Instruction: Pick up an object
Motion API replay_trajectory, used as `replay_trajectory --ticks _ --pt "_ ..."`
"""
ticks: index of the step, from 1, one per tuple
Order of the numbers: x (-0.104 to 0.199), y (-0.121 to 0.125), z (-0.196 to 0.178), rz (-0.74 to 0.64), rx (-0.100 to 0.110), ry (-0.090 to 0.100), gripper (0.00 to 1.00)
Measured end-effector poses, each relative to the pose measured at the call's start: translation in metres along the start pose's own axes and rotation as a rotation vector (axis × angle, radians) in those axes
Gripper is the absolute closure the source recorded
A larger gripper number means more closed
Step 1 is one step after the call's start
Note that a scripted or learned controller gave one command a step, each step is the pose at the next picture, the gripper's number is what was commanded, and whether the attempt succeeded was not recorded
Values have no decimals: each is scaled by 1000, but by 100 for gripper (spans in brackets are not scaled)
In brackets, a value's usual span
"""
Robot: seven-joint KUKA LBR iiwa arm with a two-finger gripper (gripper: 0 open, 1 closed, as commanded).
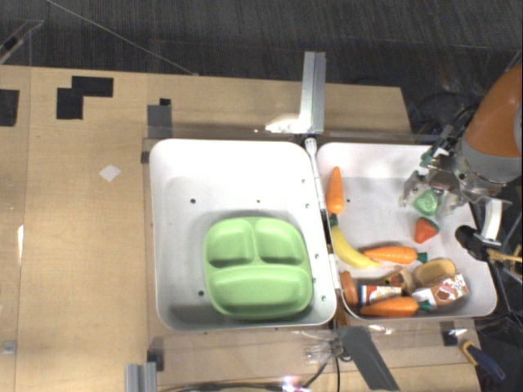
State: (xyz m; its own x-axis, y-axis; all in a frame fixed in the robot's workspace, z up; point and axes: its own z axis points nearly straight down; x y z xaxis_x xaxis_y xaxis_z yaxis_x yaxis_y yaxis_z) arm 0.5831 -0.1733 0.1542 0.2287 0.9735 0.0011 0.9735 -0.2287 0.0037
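We see the grey two-finger gripper low by the right bin's far right edge, over a small green toy; finger state unclear, and the toy may slip sideways.

**Grey arm, orange band, dark cabling**

At the right edge of the frame the arm shows a broad rounded orange band above a grey wrist section. Below the wrist sits a cluster of metal and dark parts, the gripper, with thin black cables looping beside it. A small white block and a black rounded piece hang lower right.
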Motion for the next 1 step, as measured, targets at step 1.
replay_trajectory --ticks 1 --pt "-10 43 60 148 -2 -1 0"
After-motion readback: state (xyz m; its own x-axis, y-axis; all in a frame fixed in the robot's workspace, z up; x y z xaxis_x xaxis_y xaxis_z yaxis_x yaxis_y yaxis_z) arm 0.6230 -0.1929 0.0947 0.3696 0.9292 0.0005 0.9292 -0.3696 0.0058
